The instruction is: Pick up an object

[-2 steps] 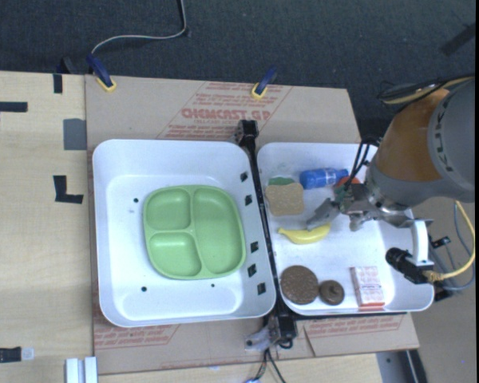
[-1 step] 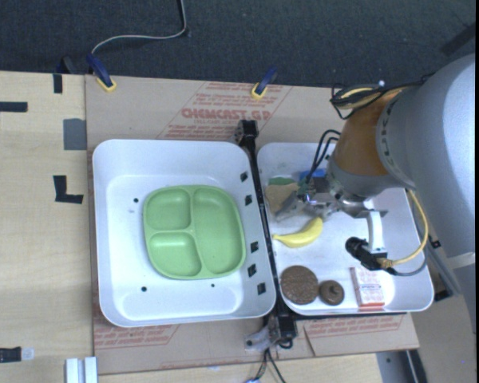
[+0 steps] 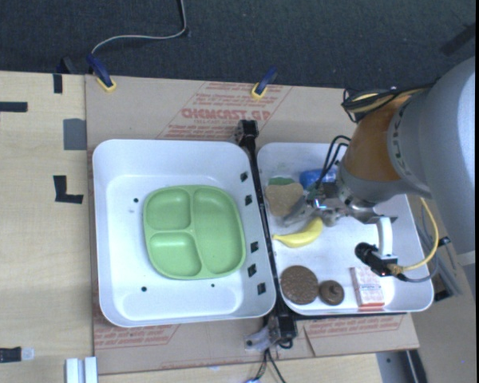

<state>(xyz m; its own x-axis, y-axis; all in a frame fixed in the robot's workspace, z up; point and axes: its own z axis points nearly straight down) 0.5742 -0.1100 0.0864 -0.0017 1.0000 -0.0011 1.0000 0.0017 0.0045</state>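
Two shallow white bins side by side on a cardboard-covered bench (image 3: 184,118), viewed from above at a slant. Left bin (image 3: 112,214) holding a pale green divided plate (image 3: 195,231) with three compartments, lying flat near the bin's centre. Right bin (image 3: 407,294) holding several small items: a yellow banana (image 3: 300,234) near the bin's left wall, curved and lying flat; a tan-and-green sponge-like piece (image 3: 283,194) just beyond it on the far side; a blue object (image 3: 311,179) at the far end, partly hidden by the wrist; a large brown disc (image 3: 299,284) and a smaller brown disc (image 3: 331,293) side by side along the near wall; a small red-and-white box (image 3: 369,287) to their right. Grey arm (image 3: 455,134) with orange band (image 3: 371,146) reaching in from the right, above the right bin. Gripper (image 3: 319,206) lowered over the far-left part of the right bin, just above and beside the banana's right end, close to the sponge-like piece. Pincer state: cannot tell, tips blurred and crowded by cabling. Nothing seen lifted off the bin floor.
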